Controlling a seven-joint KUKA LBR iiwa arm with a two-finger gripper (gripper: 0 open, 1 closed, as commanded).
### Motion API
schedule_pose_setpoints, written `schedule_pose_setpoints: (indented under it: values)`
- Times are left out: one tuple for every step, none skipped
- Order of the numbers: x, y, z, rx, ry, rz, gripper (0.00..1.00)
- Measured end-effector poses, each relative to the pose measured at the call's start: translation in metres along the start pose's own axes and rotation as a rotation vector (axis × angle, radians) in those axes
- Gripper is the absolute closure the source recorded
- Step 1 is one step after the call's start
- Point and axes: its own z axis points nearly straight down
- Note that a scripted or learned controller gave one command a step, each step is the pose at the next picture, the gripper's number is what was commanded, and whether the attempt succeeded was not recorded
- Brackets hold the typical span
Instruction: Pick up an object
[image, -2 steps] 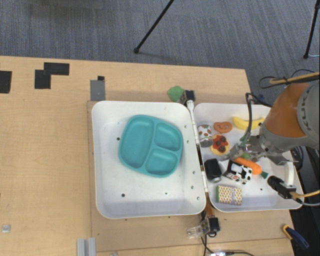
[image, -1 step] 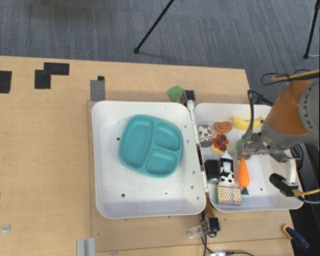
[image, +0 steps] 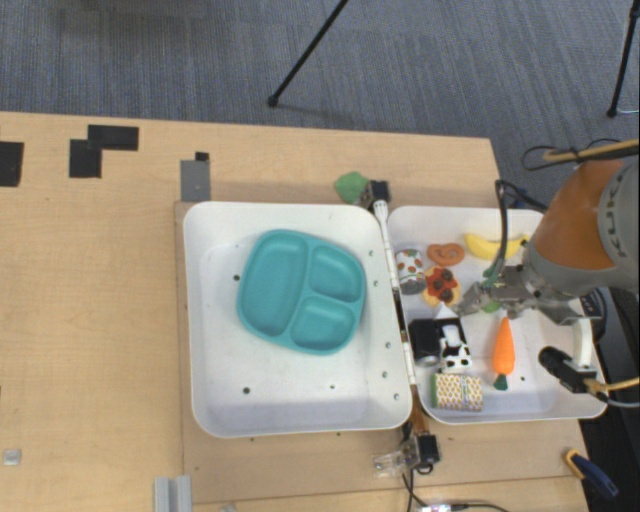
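My gripper (image: 478, 298) hangs over the middle of the right bin (image: 570, 405), reaching in from the right. Just to its left lies a small red and orange toy (image: 440, 287). An orange carrot (image: 503, 350) lies right below the gripper, pointing towards the front. A yellow banana (image: 482, 245) rests at the back of the bin, partly behind the arm. A reddish oval piece (image: 446, 254) sits beside the banana. Nearer the front are a black and white cow figure (image: 455, 352) and a patterned block (image: 459, 392).
The left bin (image: 230, 400) holds a teal divided plate (image: 300, 290). A black block (image: 424, 338) and a small round patterned item (image: 409, 264) lie along the right bin's left wall. A green object (image: 351, 186) sits behind the bins.
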Motion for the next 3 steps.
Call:
schedule_pose_setpoints:
  values:
    - [-0.019,-0.051,0.011,0.003,-0.001,0.001,0.00]
    - [-0.019,-0.049,0.000,-0.003,-0.002,0.000,1.00]
    - [0.038,-0.066,-0.098,0.008,0.002,-0.002,1.00]
